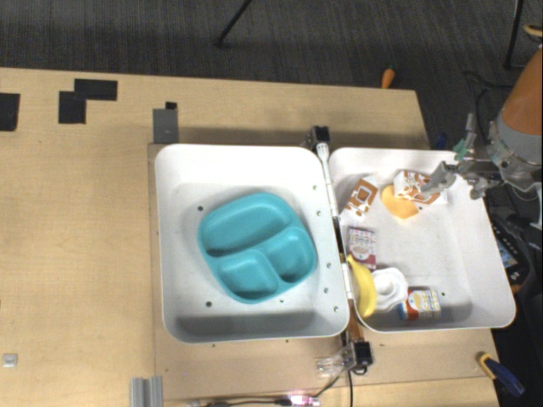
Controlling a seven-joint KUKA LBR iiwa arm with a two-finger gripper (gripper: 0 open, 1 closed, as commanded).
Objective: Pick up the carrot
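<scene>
Carrot lies near right bin far edge: stiff, light, tapered, prob. slick; grip mid-body. Claw above far-right corner, open/closed state can't tell.

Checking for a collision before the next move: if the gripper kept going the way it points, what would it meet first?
Probably the orange-and-white carton, right ahead of the gripper in the right bin; height above it is unclear.

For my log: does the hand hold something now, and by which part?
Nothing is seen between the fingers of the hand; it is above the right bin, beside a carton. Whether it is open cannot be told.
</scene>
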